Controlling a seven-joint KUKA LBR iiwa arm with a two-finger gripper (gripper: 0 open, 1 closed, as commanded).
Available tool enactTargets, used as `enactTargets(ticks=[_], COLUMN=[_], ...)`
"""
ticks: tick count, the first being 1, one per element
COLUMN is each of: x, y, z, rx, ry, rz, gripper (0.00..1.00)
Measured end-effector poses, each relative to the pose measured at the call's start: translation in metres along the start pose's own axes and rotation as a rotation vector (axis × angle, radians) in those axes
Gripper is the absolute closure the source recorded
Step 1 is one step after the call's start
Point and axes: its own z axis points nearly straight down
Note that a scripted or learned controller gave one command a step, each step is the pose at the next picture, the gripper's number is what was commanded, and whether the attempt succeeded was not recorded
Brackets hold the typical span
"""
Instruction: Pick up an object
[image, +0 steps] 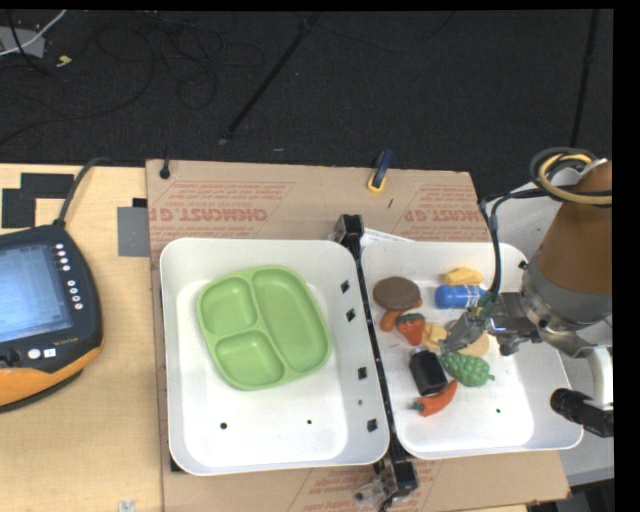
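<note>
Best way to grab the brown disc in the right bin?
Probably from straight above, hand fingers spanning the brown disc across its rim. It lies flat; its left and top edges look clear, while the red-and-orange piece crowds its lower edge.

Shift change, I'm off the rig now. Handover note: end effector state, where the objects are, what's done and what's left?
End effector: low in the right bin, in the cluster of objects. Open or shut cannot be read from this view, and nothing is seen between its fingers.

Objects, all in the right bin: brown disc, blue piece, yellow piece, black block, green bumpy piece, red pepper, small red and orange bits.

Left bin: holds a green divided tray.

Done: arm has reached the pile.
Left: secure one object and lift it; no lift confirmed.
</note>
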Motion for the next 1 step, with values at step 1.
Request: enactTargets(ticks=[1], x=[-0.0078], y=[0.0169], z=[0.1367], rx=[0.007], ry=[0.001], rz=[-0.001], gripper=[0.0])
